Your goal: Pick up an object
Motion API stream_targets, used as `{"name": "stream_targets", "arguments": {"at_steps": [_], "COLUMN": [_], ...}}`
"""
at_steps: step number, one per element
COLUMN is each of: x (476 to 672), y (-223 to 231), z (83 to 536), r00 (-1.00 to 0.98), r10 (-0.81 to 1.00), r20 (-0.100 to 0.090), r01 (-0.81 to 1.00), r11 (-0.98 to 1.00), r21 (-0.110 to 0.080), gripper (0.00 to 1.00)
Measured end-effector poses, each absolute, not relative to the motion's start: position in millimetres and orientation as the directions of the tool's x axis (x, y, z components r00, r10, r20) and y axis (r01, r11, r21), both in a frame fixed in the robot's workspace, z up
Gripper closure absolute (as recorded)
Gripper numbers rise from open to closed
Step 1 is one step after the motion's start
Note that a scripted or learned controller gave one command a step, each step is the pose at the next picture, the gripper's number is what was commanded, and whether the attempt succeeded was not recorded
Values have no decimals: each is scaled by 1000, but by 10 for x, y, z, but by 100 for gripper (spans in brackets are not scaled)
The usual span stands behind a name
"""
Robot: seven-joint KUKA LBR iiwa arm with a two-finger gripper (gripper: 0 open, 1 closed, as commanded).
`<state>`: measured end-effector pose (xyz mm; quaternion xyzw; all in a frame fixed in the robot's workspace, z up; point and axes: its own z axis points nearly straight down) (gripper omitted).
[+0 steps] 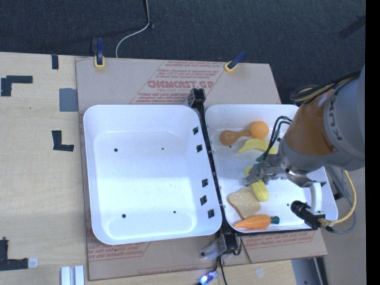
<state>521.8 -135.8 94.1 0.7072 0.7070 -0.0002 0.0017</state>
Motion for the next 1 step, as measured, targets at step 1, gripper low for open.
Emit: {"name": "stream_targets", "arguments": {"at_steps": [1], "x": [5527], "y": [-36], "z": [1883], "r00": [-16], "r10": [1000], "r20": [5], "r01": [1000], "r11": [15], "r21": [7], "gripper": [100]}}
